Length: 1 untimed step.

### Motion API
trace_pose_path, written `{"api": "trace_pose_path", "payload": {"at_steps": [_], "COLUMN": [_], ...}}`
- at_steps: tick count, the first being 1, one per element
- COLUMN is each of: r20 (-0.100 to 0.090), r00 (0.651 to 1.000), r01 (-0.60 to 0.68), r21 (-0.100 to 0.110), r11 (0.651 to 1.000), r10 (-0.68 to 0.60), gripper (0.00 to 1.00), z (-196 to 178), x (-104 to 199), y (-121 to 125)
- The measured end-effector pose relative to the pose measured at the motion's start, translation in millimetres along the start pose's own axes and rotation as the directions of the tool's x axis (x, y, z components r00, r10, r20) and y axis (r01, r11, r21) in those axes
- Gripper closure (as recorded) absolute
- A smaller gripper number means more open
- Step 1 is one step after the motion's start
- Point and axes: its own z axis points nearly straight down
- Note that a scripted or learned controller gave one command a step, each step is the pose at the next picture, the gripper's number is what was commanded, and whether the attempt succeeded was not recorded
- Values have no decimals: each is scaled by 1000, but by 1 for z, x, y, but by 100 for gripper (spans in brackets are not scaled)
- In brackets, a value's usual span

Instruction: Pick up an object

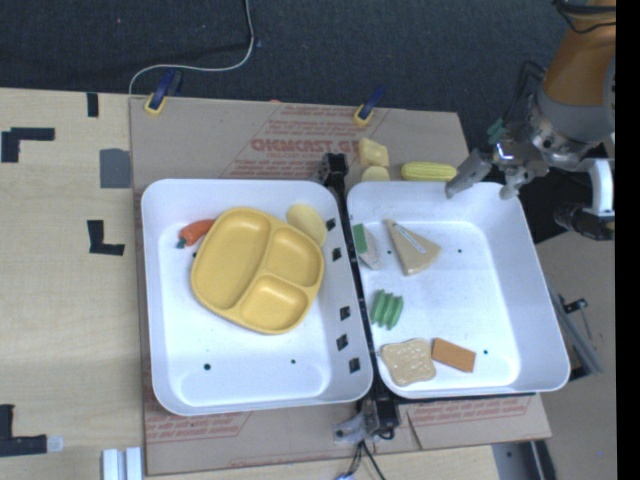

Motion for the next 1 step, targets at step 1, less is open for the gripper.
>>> {"api": "trace_pose_path", "payload": {"at_steps": [1], "r20": [-2], "r00": [1000], "r01": [3], "r21": [6], "r11": [1000], "r10": [-3], "gripper": [0], "z": [113], "x": [43], "y": [18]}}
